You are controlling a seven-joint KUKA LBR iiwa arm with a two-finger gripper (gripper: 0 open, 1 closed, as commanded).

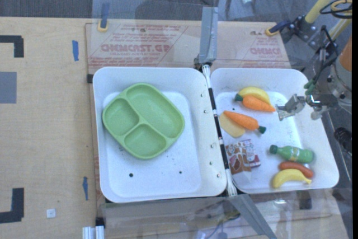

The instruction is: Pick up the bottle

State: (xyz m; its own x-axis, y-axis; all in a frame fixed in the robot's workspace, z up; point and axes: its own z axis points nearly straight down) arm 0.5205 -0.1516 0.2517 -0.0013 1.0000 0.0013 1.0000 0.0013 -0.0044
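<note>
The bottle (291, 153) is small and green with a yellow label and a dark green cap. It lies on its side near the front right of the right bin (324, 137). My gripper (304, 107) hangs over the bin's right side, farther back than the bottle and apart from it. Its fingers (287, 107) are spread open with nothing between them.
Right next to the bottle lie a red sausage (296, 168) and a yellow banana (290, 178). Two carrots (246, 120), another banana (254, 92) and a snack packet (243, 155) fill the bin's left half. The left bin (112, 176) holds a green divided plate (143, 120).
</note>
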